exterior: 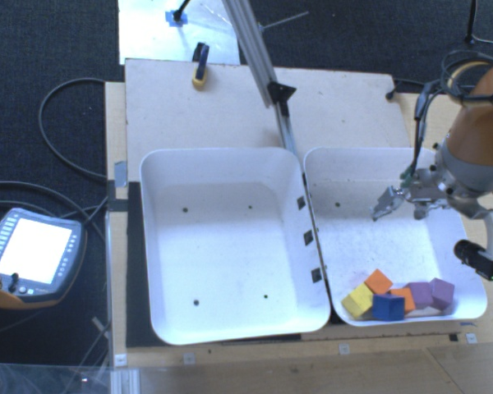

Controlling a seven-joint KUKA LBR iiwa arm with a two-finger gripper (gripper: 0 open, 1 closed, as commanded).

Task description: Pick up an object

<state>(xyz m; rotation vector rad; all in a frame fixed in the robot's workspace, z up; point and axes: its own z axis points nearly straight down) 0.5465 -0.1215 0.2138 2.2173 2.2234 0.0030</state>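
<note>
- Nearest the camera: small foam-like blocks piled in the right white plastic bin's [444, 245] front corner: yellow block [357, 300], orange block [379, 281], blue block [388, 306], a 2nd orange-ish one [403, 298], two purple blocks [432, 292]. All touching, jammed vs. the front wall. Probably slid there, since the bin looks tilted that way.
- That pile = the task's pick candidates. None lifted yet.
- Left white plastic bin [160, 245] sits just beside, rims touching at the divider.
- Mid-depth: the metal two-finger gripper [386, 206] hangs over the right bin's bare floor, well apart from the blocks, pointing left. Nothing seen btwn its tips; whether open or closed, can't tell, too small & foreshortened.
- Grey arm w/ orange band [476, 130] is cut off at the right edge; wrist cabling partly hides it.
- Far left: handheld control pendant w/ lit screen [31, 254] on dark carpet, cable looping off.
- Farthest: slanted aluminium pole [255, 43] crossing the pale board, likely a camera mount; top cut off.
- Judgement: approach stage only. Gripper needs to travel toward the front corner, and the tight cluster by the wall could make a clean grab tricky.
</note>
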